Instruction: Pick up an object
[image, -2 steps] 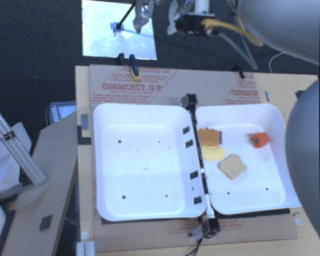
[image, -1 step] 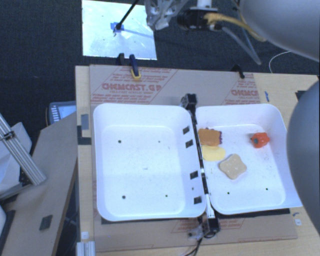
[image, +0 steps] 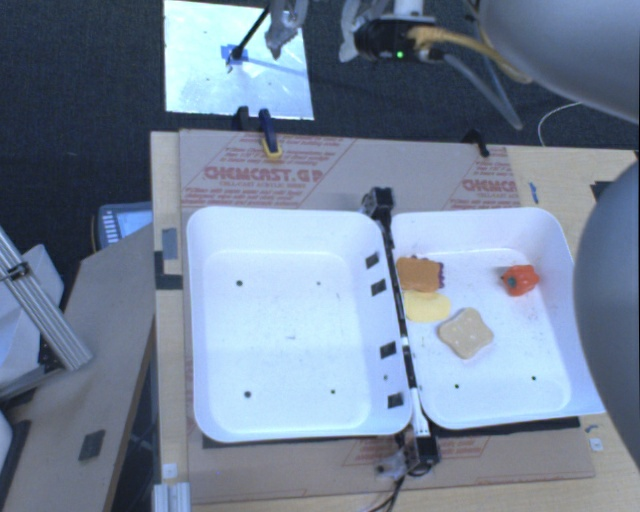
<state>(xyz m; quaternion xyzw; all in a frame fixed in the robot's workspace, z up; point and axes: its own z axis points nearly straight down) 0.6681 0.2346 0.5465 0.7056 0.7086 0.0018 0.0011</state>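
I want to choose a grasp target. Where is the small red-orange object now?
The red-orange object lies in the right bin, near its far right corner, apart from the three pieces by the divider: the orange piece, the yellow disc and the tan slice.

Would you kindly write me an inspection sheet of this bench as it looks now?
Surface: left bin and right bin side by side on a brown board.
Job's things: in the right bin, orange block, yellow disc, tan toast, red piece.
Clutter: yellow clamp at the board's far edge.
Claw: nothing seen clearly.
Cables: yellow cable on the arm; wires below the bins.
Surroundings: dark floor, metal plate.
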